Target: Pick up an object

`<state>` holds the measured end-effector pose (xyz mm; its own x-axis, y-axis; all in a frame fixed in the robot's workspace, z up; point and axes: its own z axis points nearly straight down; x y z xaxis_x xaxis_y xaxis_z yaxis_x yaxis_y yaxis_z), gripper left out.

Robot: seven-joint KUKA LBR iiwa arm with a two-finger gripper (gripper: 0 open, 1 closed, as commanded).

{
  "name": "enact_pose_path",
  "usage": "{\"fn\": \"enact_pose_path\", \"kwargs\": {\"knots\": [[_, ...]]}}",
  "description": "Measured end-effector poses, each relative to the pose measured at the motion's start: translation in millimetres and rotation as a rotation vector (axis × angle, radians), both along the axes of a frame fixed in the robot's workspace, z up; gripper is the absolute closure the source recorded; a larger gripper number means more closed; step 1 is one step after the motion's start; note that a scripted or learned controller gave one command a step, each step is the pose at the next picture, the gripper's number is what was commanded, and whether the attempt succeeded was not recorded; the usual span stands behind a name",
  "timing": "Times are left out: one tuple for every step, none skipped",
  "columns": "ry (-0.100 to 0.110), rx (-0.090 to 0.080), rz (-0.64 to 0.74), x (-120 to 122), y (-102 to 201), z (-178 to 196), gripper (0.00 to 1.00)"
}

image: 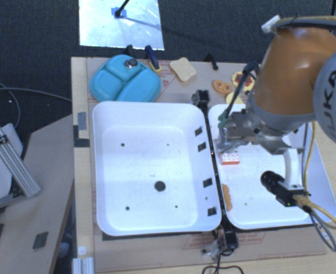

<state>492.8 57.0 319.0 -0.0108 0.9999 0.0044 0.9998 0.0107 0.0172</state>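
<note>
My gripper [227, 145] reaches down into the right bin [270, 218], close to its left wall, under the big orange wrist band [290, 67]. Directly beneath it lies a small red and white box [231, 159], partly covered by the gripper; whether they touch is unclear. A small tan object [226, 197] rests further forward along the same wall. In the left bin [116, 124] a small dark round piece [160, 185] lies near the middle front.
Behind the bins sit a blue divided plate [125, 80], a toy bread slice [183, 69], a pretzel [221, 87] and a yellow item [237, 88]. A black divider [211, 153] with clips runs between the bins. A black cable unit [282, 189] hangs over the right bin.
</note>
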Motion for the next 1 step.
{"fn": "enact_pose_path", "kwargs": {"knots": [[-0.005,-0.002,-0.006,-5.6,-24.5,196.9,1.0]]}}
